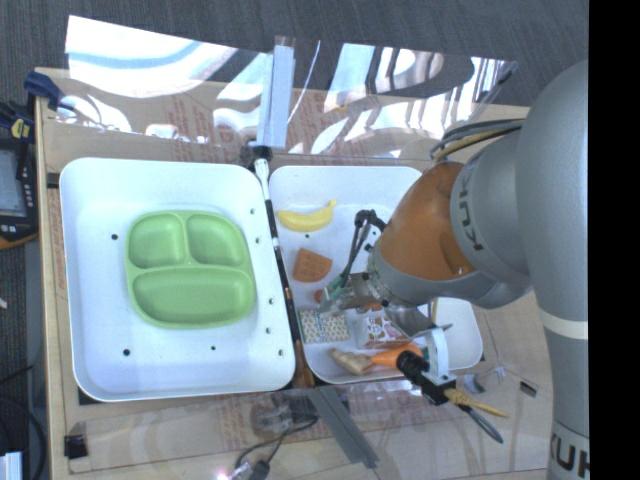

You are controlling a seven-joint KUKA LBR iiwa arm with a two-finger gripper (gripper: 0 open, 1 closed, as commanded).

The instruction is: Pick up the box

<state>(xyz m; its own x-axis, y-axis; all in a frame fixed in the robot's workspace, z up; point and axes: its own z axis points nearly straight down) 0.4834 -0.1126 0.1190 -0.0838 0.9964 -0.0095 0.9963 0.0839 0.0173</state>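
In the right bin [300, 183], near its front left, lies the box [322, 325], small and flat with a speckled pale pattern. My gripper [345, 293] hangs just above and behind the box's far right corner, at the end of the grey arm with the orange band [425, 238]. The arm's bulk hides the bin's right half and part of what lies under the gripper. Whether anything is in the gripper is not visible.
A yellow banana [307, 215] and an orange wedge [311, 265] lie behind the box. A carrot [385, 358] and a bread-like piece [350, 362] lie in front of it. The left bin [90, 268] holds a green divided plate [190, 268].
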